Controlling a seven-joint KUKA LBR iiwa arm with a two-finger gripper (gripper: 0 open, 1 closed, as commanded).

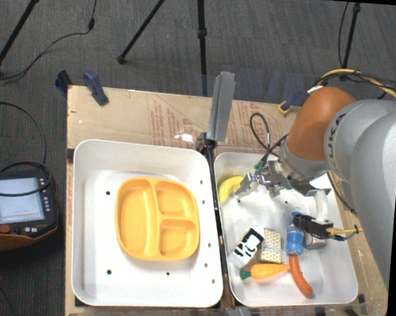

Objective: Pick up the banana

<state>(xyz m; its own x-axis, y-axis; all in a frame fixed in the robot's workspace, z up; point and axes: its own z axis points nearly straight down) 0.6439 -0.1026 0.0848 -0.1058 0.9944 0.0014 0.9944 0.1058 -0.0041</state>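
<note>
The yellow banana point(228, 188) lies in the right bin point(339, 276), in its far left corner against the wall. My gripper point(247, 185) hangs at the banana's right end, right next to or touching it. The grey arm with its orange band point(319, 130) comes in from the right and covers the far part of this bin. Nothing shows the banana lifted off the bin floor.
The right bin also holds a black-and-white box point(249, 246), a small checkered box point(271, 241), a blue bottle point(294, 239), a carrot point(268, 271) and a red sausage point(302, 278). A yellow divided plate point(158, 218) lies in the left bin point(93, 179). A teach pendant point(16, 203) sits at far left.
</note>
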